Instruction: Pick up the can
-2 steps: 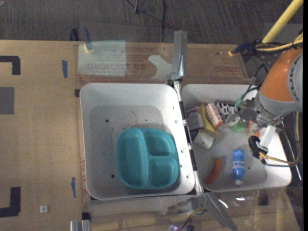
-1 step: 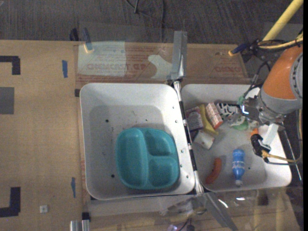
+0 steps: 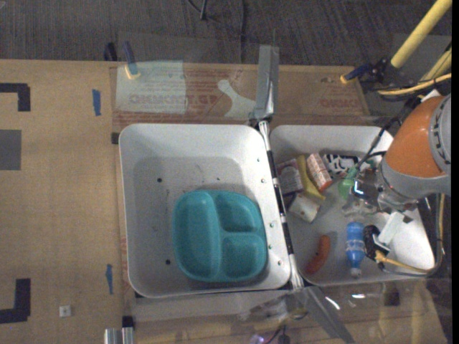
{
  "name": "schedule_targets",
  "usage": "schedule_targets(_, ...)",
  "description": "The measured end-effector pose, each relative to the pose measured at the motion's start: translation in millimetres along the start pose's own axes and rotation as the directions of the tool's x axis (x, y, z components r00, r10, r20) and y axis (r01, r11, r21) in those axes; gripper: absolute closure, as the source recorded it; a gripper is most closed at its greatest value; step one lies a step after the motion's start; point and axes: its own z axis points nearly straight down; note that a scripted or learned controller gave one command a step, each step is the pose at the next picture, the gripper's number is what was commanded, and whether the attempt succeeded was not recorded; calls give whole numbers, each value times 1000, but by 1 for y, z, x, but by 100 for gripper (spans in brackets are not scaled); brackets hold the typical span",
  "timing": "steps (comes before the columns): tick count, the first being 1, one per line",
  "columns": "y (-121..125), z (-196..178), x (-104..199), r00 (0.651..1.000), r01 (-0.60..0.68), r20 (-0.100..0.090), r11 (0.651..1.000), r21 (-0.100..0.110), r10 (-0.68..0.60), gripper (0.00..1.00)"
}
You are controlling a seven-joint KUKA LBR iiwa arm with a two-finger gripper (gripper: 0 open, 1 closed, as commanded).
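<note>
The arm (image 3: 423, 149) reaches into the right bin (image 3: 419, 246), its tool (image 3: 361, 190) low over the clutter near the bin's middle; whether it is released or clenched cannot be told. What looks like the can (image 3: 305, 208), a short pale cylinder, lies near that bin's left wall, apart from the tool, with a blue bottle (image 3: 354, 244) and a reddish sausage-shaped thing (image 3: 320, 254) nearer the front wall. A teal divided plate (image 3: 219, 236) rests in the left bin (image 3: 143, 192)

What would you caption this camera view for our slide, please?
Grey-orange arm over cluttered right bin; teal divided plate in left bin.
</note>
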Motion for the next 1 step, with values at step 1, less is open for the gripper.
schedule_targets(1,82,-79,40,992,124,2,992,2,-124,100)
